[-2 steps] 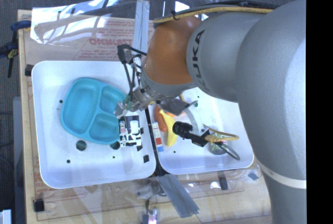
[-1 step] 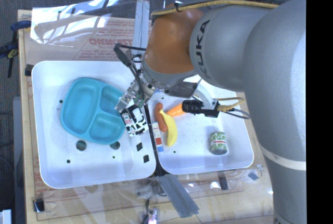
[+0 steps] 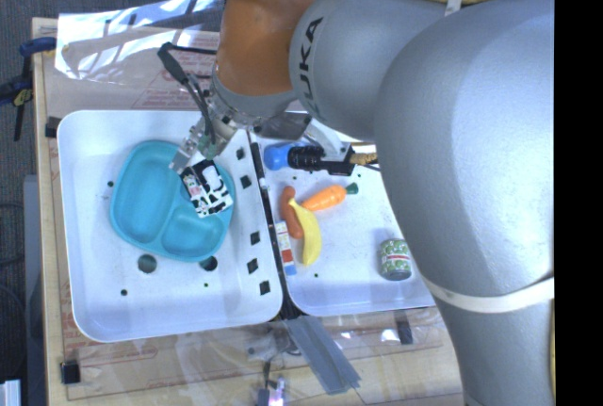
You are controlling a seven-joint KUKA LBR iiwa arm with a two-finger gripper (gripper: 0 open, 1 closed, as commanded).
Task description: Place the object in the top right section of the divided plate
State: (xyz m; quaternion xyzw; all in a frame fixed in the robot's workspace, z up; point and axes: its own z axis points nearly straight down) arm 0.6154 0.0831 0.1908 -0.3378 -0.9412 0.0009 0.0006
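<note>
The claw (image 3: 195, 153) hangs over the upper right part of the blue plate (image 3: 151, 211). A small black and white object (image 3: 207, 190) sits right under it, on that part of the plate. I cannot tell if the claw grips it.

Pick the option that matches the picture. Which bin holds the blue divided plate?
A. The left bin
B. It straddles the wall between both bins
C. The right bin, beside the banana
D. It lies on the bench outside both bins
A: the blue divided plate lies on the floor of the left bin, while the banana and carrot lie in the right bin.
</note>
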